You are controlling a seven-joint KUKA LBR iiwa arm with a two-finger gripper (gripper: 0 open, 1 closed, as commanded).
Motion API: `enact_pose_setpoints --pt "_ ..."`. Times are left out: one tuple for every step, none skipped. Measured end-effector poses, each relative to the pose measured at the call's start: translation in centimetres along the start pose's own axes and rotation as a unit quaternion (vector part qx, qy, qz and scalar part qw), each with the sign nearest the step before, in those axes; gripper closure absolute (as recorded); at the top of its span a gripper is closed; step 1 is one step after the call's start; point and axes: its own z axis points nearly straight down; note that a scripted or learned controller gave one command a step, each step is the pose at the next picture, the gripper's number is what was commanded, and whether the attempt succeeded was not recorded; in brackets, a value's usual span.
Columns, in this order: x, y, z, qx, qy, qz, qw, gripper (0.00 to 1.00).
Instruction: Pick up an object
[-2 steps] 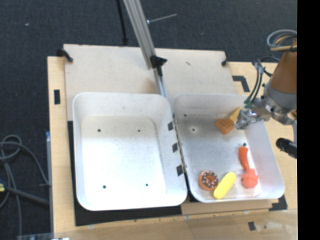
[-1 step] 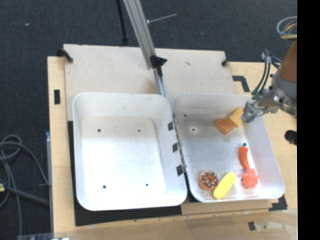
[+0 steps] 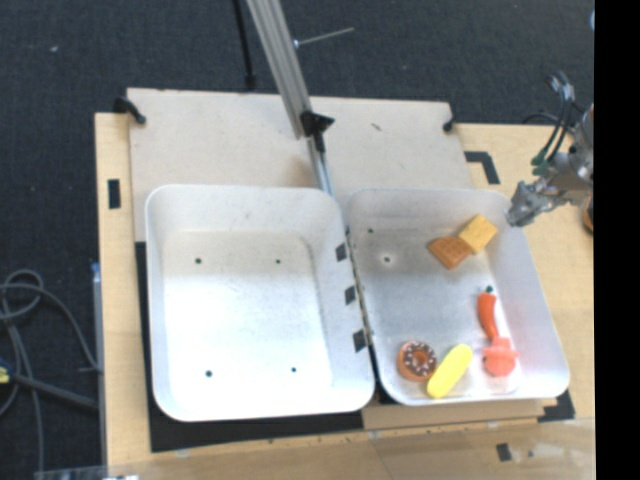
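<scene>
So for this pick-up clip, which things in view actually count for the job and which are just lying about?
Belongs to the job:
- gripper, at the right bin's far right rim
- right bin
- two tan waffle pieces
- orange carrot toy
- yellow banana toy
- donut toy

Just lying about:
- left bin
- metal pole
- cables on the floor

Two bins side by side on your bench, all the objects in the right one.

Your left bin [image 3: 250, 298] sits touching the right bin [image 3: 530, 298]. In the right bin, two crackers [image 3: 463, 243] lie touching at the far side; the carrot-shaped toy [image 3: 493, 334] lies along the right wall; the donut [image 3: 415, 360] and the banana-shaped piece [image 3: 449, 370] lie just beside each other at the near edge. The gripper [image 3: 524, 206] hangs over the right bin's far right corner.
</scene>
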Motion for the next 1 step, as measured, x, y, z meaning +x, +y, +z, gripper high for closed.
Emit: enact_pose_setpoints --pt "5.17 -0.95 -0.52 0.003 0.002 -0.002 1.0 1.0"
